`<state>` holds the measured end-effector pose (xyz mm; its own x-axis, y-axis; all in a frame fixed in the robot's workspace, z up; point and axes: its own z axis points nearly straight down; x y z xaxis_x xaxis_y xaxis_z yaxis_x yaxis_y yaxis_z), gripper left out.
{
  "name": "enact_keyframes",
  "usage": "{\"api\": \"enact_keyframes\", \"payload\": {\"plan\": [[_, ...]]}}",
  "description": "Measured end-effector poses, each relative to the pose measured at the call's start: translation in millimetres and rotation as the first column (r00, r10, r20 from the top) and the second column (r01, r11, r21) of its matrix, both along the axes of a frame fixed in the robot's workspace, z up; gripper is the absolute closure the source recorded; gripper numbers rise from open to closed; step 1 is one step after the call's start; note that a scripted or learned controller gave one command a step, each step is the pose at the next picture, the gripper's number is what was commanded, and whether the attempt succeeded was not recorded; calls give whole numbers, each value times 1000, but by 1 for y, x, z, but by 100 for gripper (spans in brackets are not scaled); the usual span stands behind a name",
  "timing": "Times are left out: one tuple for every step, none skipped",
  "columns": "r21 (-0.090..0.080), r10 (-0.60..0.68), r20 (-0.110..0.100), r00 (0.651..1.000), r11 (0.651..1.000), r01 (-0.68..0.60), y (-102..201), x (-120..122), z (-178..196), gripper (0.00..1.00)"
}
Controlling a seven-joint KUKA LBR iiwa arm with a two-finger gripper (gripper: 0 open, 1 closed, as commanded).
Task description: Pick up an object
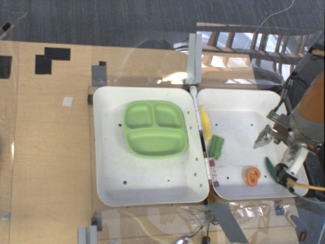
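Gripper (265, 136) just above-right of orange ring (253, 176)

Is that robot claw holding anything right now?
No. The gripper hangs open over bare floor of the right bin, with nothing between its fingers.

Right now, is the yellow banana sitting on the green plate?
No, the yellow banana lies in the right bin by its left wall, while the green plate sits in the left bin.

Light green tray (155, 129) in a white bin (109, 151); yellow piece (205, 122), green piece (216, 147), orange ring (253, 176), dark green piece (271, 169); tan table (45, 151) with black patches.
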<state>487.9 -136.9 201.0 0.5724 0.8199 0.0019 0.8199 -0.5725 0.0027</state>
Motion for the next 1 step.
{"api": "enact_keyframes", "payload": {"plan": [[1,-6,-4,1000,1000,6,-10,-1,-87,0]]}}
